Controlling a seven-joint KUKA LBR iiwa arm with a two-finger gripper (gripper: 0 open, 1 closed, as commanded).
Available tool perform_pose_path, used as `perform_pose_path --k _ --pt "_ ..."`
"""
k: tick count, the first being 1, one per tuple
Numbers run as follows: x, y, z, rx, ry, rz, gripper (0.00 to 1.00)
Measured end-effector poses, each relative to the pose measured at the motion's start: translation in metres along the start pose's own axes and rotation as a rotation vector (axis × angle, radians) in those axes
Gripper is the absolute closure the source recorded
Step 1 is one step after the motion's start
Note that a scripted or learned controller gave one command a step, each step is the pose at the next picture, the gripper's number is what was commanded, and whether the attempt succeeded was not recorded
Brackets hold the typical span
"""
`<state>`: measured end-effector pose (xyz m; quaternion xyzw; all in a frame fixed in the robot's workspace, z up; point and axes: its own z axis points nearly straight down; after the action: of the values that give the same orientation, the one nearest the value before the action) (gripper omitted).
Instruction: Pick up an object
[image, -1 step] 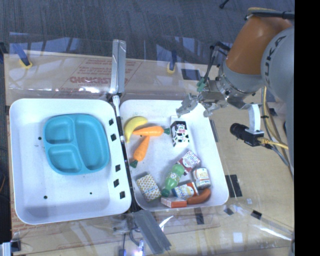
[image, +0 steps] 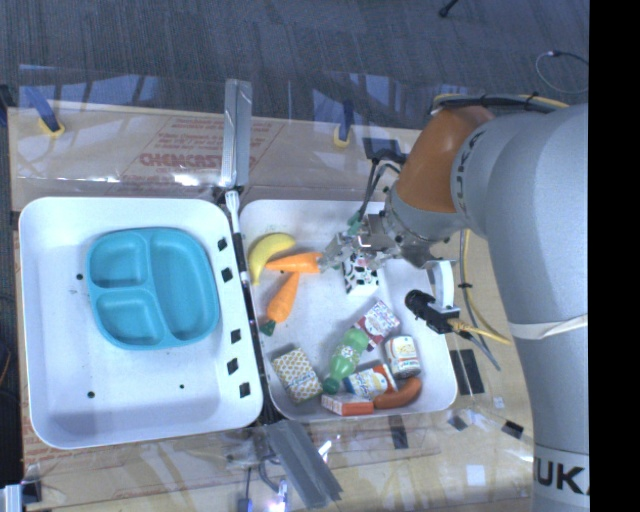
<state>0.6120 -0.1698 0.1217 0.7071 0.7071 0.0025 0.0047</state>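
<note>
My gripper (image: 352, 246) hangs over the upper middle of the right bin (image: 428, 398), reaching in from the right under the orange-banded wrist (image: 432, 168). Just below it is a small black-and-white spotted toy (image: 361, 273); whether the gripper touches it cannot be told. To its left an orange carrot (image: 293, 263) lies against a yellow banana (image: 265, 250), and a second carrot (image: 281, 299) slants below them.
The right bin's lower half holds a green bottle (image: 348, 356), a patterned box (image: 296, 373), small cartons (image: 381, 319), a jar (image: 403, 353), a sausage (image: 396, 396) and a red box (image: 346, 404). The left bin (image: 45, 300) holds a blue divided plate (image: 152, 285).
</note>
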Motion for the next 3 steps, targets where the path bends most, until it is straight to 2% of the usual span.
perform_pose_path --k 1,2,3 --pt "-0.002 0.001 -0.012 -0.002 -0.003 -0.002 1.0" --pt "-0.032 0.034 -0.058 0.009 0.003 -0.219 1.0" --pt "-0.031 0.034 -0.058 0.009 0.003 -0.219 0.0"
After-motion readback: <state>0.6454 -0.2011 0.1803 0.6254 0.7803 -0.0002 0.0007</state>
